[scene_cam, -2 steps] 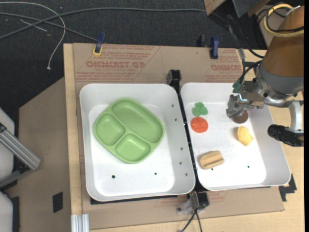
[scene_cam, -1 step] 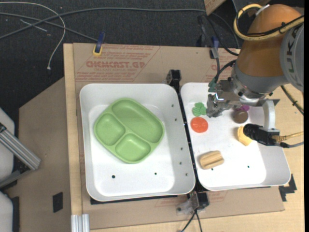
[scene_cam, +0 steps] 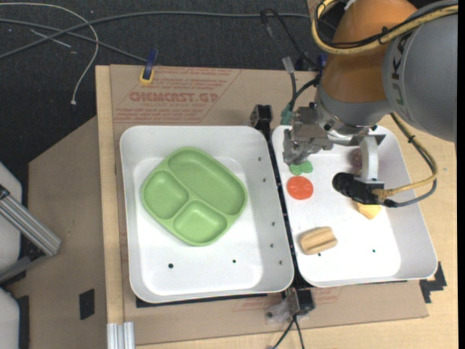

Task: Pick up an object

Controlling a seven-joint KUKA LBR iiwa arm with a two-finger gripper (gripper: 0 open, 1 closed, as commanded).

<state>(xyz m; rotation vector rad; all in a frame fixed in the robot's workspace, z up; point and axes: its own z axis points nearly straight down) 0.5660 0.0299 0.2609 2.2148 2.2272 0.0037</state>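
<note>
Worktop, right bin (scene_cam: 407,257): gripper (scene_cam: 299,153) poised over green piece (scene_cam: 301,168) for picking (jaws' state indiscernible), orange disc (scene_cam: 300,188) beside.

Left white bin (scene_cam: 145,267): light green three-compartment plastic plate (scene_cam: 193,195), centre-left of frame. Right white bin (scene_cam: 392,260): metal two-finger gripper (scene_cam: 296,151) low over a small green piece (scene_cam: 301,168); just below, flat round orange-red piece (scene_cam: 299,188); tan bread-roll shape (scene_cam: 317,240) lower down; yellow wedge (scene_cam: 370,211) right of centre.
</note>
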